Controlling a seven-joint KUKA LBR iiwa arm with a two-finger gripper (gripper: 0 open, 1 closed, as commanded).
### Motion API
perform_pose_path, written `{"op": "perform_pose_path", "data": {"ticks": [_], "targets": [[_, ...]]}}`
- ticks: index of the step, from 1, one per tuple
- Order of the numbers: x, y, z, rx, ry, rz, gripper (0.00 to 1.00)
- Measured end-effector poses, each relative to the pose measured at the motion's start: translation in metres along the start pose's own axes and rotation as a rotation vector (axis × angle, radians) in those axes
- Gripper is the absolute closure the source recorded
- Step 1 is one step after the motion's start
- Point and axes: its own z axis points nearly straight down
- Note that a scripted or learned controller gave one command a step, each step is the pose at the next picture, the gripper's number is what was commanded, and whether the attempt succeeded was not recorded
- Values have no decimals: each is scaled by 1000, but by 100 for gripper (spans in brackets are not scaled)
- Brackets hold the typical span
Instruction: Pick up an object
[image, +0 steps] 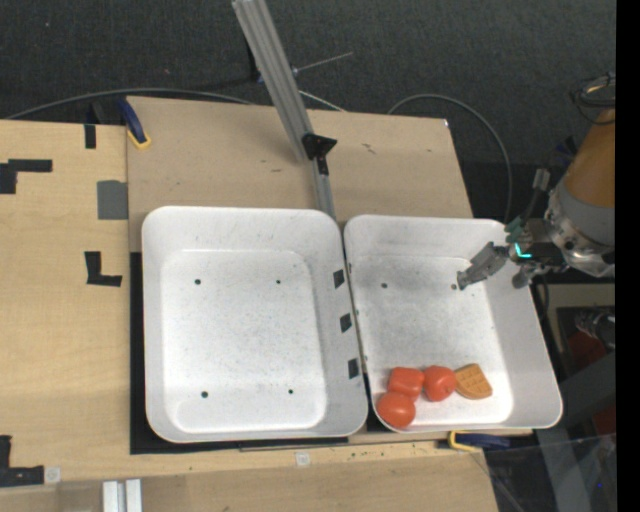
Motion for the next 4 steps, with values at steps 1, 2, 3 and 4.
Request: {"op": "perform_pose_path", "data": {"ticks": [1,2,3,4], "targets": [[0,1,-2,-4,-1,-1,0],[-5,-3,43,0,-1,0,0],[4,3,97,1,0,-1,0],[3,2,140,2,0,0,0]]}}
